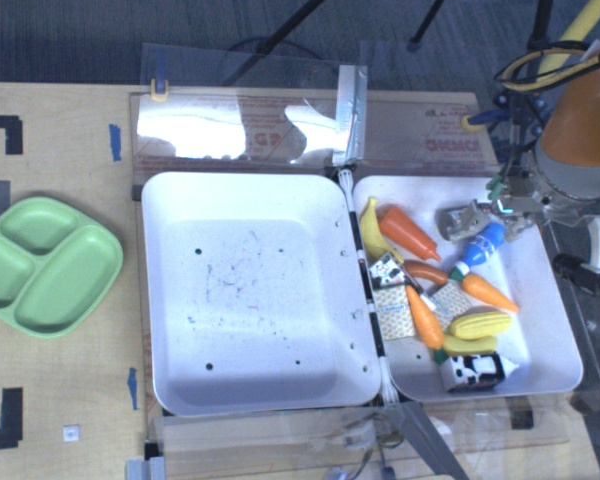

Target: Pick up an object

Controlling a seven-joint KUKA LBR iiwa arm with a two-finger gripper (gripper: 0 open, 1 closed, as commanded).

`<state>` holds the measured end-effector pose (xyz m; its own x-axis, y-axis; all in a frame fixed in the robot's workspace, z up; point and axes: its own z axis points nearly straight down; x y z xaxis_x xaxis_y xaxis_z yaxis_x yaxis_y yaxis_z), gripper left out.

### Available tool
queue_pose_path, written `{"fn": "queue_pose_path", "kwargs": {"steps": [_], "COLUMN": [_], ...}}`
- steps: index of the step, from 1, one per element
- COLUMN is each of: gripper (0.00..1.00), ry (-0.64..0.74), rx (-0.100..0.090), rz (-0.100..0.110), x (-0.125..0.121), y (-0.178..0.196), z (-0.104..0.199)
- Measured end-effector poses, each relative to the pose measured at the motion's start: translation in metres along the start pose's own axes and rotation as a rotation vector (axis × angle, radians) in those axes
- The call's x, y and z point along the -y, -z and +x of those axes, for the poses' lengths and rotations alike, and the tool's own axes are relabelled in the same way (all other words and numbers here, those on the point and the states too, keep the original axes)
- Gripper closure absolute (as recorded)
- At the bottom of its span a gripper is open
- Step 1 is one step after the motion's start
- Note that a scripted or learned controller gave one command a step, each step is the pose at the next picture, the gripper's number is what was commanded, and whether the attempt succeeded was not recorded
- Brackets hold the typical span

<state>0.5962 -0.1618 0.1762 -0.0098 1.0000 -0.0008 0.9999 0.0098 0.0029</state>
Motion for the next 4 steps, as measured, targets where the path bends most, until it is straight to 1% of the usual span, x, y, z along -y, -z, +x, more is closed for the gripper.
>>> {"fn": "queue_pose_path", "kwargs": {"steps": [1, 2, 3, 4], "gripper": [0.0, 0.0, 1.0, 1.0], "ry": [0.003, 0.221, 0.221, 0.172], "rx": [0.0, 0.006, 0.003, 0.0], "rz": [-0.013, -0.022, -0.022, 0.001], "x": [0.053, 0.063, 0.062, 0.011], "y": [-0.083, -0.082, -0.072, 0.02], "z": [-0.011, -0.008, -0.007, 0.032]}}
